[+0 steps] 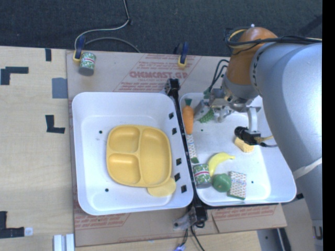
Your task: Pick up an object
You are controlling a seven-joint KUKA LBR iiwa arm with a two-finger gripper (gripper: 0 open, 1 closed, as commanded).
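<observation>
My gripper hangs low over the far left part of the right bin, under the orange band of the wrist. A small green object lies right at its tip; whether it is gripped is unclear. An orange carrot lies just left of that, along the bin's left wall. Further toward the front lie a yellow banana, a green pepper, a small can and a patterned box. A yellow block sits to the right of the gripper.
The left bin holds a yellow divided plate and a pale yellow disc. A small can stands on the bench behind it. The grey arm covers the right bin's far right side.
</observation>
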